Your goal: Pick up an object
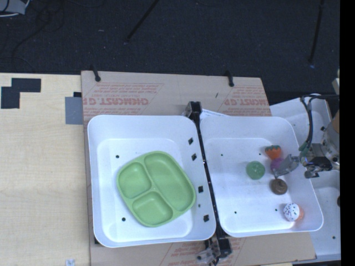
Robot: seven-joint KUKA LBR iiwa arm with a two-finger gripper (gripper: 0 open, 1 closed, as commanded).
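**Hand at the right bin's edge, objects loose inside**

Where the slanted view comes nearest, at the bottom of the frame, a black clamp [217,249] sits at the foot of the divider [202,168] between the two white bins. Just above it to the right, in the right bin [238,215], a white speckled ball [291,211] lies near the lower right corner, touching something orange at its side. A little farther up sits a brown round piece [278,186], and beside it to the left, apart from it, a green ball [255,170]. Above the brown piece lie a small purple and grey object [282,164] and, just beyond that, an orange toy with a green top [273,151]; the two look close, though whether they touch I cannot tell.

In the left bin [105,148] a green plate [156,188] with three compartments lies flat, turned at an angle.

At the right bin's right rim, level with the purple object, is the hand [312,164], a dark cluster with cables running up from it. It is too small and cluttered to tell how far its fingers stand apart, and nothing can be seen held in it.

Both bins rest on a cardboard sheet [172,96] with red lettering, laid over the pale wooden surface [39,176]. Beyond it, the floor [177,32] is dark.
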